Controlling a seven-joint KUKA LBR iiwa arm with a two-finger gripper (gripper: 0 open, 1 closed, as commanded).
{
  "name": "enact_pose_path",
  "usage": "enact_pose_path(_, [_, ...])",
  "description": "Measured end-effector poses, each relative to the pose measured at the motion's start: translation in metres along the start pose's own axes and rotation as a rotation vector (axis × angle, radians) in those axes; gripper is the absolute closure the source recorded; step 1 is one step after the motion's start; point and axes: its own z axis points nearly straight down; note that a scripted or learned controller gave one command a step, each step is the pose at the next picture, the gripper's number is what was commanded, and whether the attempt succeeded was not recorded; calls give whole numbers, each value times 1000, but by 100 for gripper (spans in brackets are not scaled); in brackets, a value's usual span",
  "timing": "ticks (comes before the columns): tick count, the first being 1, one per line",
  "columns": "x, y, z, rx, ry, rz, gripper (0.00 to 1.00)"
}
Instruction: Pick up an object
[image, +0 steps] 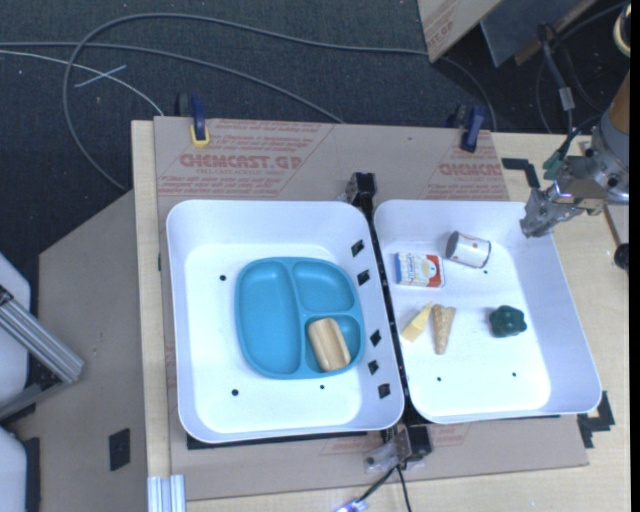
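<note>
Fingers of the gripper (540, 213) are too small and too blurred from the overhead camera for me to tell whether they stand spread or pressed together; nothing can be seen between them. From that same view the gripper hangs at the upper right corner of the right bin (560, 300), about over its rim, with the arm coming in from the right edge of the picture.

Nearest thing to it is the small silver can (467, 249), lying on its side, down and to the left of the gripper and clearly apart from it. Its long axis runs roughly left to right, tilted a little downward toward the right. Just left of the can is a small white carton (417, 269) with red and blue print. Lower in the bin sit a yellow wedge (416, 323) and a pale cone-like piece (442, 328), side by side, and a dark green lump (507, 321) well below the gripper.

Left bin (200, 300) bears a blue divided plate (285, 310) with a tan roll (328, 343) in its lower right compartment, far from the gripper.

My judgement: the can is the likeliest target, and the move would be leftward and down
</note>
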Motion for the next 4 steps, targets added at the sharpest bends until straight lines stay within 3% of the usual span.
enact_pose_path(1, [49,0,10,7,3,-4,100])
enact_pose_path(4, [204,31,68,4,2,-3,100])
